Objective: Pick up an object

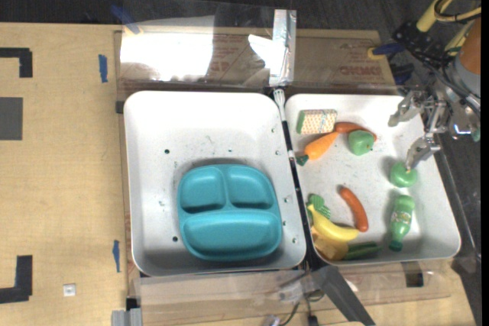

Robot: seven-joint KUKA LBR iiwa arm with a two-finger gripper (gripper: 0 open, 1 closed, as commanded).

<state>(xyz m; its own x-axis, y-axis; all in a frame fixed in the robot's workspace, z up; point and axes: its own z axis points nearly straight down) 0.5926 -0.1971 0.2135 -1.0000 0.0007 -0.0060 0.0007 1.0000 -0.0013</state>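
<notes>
from the overhead camera, i was hanging over the right side of the right bin (451, 237), with my gripper (419, 135) just above a round green thing (403, 175) near that bin's right wall. my fingers (422, 150) looked spread apart, one prong up near the top of the bin and one pointing down toward the green piece, and nothing was sitting between them, so no grab yet. honestly i'd call this the approach step: lined up-ish, not committed. the green piece was the closest candidate, with a green bottle (399, 221) just below it and a green pepper-looking thing (361, 140) further left beside an orange carrot (319, 146). a red sausage (354, 208) and a banana (333, 229) lay lower in the same bin, well away from me. the left bin (145, 118) just had a teal divided tray (228, 211) in it. my guess for the next move: drop straight down so both tips straddle the round green piece, then close, and watch that it doesn't roll into the wall.
</notes>
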